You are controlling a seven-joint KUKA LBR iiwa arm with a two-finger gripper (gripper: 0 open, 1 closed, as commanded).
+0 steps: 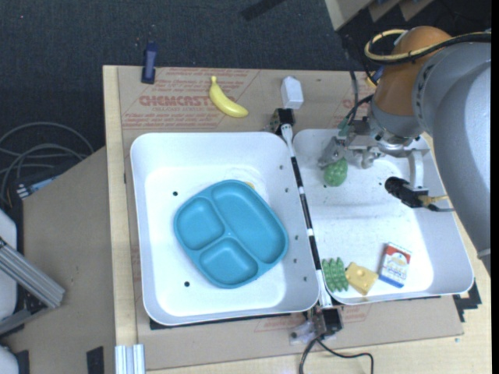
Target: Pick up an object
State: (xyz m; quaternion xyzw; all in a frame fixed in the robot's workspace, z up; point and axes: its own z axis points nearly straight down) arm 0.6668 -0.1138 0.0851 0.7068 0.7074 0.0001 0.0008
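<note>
My gripper (pixel 348 156) hangs over the far left part of the right bin (pixel 437 232). A small green lumpy object (pixel 335 173) lies right at the gripper's tip, touching or just under its left side. Whether it is gripped cannot be made out from this view. Near the front wall of the same bin lie a green ridged piece (pixel 334 273), a yellow cheese wedge (pixel 361 278) and a small red, white and blue box (pixel 395 265).
The left bin (pixel 148 170) holds a blue divided plate (pixel 230 232). Behind the bins, a yellow banana (pixel 226 100), a small blue item (pixel 149 62) and a white item (pixel 291 92) rest on the bench board. The divider (pixel 300 201) between the bins runs just left of the gripper.
</note>
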